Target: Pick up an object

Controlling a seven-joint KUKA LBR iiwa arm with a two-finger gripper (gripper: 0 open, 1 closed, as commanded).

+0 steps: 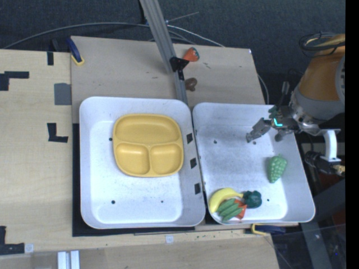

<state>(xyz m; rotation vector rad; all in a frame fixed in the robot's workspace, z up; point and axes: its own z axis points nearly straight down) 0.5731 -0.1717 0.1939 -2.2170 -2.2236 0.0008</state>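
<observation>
In the right bin (224,150) a green bumpy grape-like toy (276,168) lies near the right wall. A yellow banana (222,196), a green and red vegetable piece (231,208) and a dark green lump (252,199) crowd the bin's front edge. My gripper (266,131) hangs over the bin's far right part, above and behind the green toy. Its two fingers stand apart, one at the left (255,132) and one at the right (279,132), with nothing between them.
The left bin (98,167) holds a yellow three-compartment plate (148,144). A grey metal pole (160,27) slants over the bench behind the bins, with an orange clamp (191,54) near it. The grey arm with its orange band (322,80) comes in from the right.
</observation>
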